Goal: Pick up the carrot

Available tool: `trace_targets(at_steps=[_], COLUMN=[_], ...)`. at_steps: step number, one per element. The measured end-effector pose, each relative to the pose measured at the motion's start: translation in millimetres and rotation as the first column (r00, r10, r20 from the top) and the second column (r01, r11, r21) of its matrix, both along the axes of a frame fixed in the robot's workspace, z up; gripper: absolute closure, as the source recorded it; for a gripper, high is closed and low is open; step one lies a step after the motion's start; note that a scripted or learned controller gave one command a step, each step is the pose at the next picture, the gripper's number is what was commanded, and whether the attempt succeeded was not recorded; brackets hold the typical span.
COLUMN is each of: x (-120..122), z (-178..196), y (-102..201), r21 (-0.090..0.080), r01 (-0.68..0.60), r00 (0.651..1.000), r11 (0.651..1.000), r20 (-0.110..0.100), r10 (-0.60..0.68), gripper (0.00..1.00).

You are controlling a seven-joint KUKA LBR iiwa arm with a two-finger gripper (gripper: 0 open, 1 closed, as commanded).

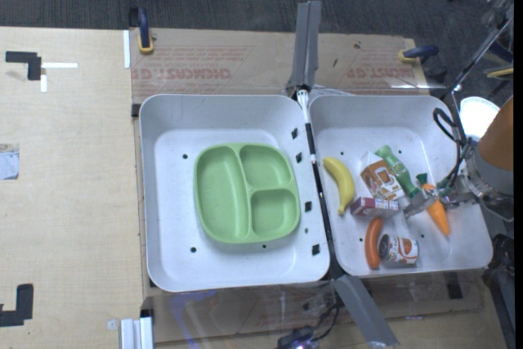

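Reaching into the right bin (458, 257), hand (426, 203) right at the carrot (439, 217).
Can't tell if it's gripping; carrot lies near the bin's right side, beside the snack packets (384, 180).

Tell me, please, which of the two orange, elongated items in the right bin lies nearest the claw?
The carrot, with green at its top, by the bin's right side next to the claw. The hot dog lies farther left, beside the can.
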State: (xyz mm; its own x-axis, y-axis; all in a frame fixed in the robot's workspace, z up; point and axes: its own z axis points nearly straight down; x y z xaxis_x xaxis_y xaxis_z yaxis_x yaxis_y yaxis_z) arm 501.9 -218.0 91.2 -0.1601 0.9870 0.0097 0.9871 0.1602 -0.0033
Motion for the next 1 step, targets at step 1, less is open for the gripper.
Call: trace_targets(at_steps=[1], x=[0.7], z=[10.3], y=[-3.1], r21=[-0.008], r01=[0.004], r00=[1.000], r11=[1.000], r20=[0.005], r10=[-0.004], gripper=[1.00])
